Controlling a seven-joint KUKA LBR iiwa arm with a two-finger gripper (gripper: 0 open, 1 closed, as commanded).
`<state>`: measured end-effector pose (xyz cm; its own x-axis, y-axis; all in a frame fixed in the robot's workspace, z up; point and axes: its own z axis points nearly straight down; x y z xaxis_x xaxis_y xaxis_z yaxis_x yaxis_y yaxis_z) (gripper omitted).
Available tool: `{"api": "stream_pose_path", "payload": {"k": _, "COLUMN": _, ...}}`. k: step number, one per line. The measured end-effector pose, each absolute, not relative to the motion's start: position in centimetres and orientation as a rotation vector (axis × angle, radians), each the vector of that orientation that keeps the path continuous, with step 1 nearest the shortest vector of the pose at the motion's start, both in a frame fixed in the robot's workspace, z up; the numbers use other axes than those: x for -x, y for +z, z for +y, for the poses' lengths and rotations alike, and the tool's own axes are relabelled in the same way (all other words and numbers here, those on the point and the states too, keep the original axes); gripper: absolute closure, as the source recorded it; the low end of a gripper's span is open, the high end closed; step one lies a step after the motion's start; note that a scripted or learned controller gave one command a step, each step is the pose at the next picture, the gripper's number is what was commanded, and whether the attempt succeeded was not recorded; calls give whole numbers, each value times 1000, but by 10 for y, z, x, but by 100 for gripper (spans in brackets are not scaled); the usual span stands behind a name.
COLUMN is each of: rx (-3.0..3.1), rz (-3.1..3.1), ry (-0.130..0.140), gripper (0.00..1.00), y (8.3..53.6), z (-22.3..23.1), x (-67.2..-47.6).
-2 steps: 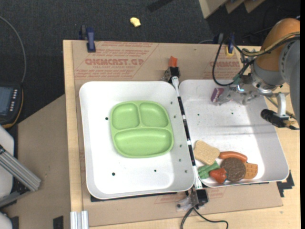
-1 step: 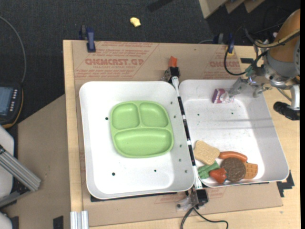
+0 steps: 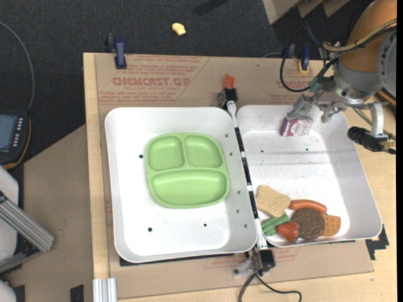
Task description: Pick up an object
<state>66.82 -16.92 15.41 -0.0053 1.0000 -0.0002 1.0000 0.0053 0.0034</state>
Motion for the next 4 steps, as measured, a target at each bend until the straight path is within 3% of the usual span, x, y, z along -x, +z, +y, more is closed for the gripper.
{"api": "stream_pose_path", "payload": {"k": 1, "rx": -2225, "rz": 2225, "ry": -5, "gripper": 0, "y": 80, "z": -177, "x": -665}}
{"api": "stream_pose_path", "payload": {"k": 2, "rx": -2220, "rz": 2219, "ry": 0, "gripper": 0, "y": 85, "z": -184, "x": -667}}
{"api": "stream_pose_path", "payload": {"k": 3, "rx": -2216, "rz": 2218, "ry": 2, "gripper": 100, "y": 96, "z": -184, "x": -668}}
{"api": "stream_pose_path", "payload": {"k": 4, "rx": -2218, "rz": 2228, "ry": -1, "gripper": 100, "y": 85, "z": -123, "x": -667}}
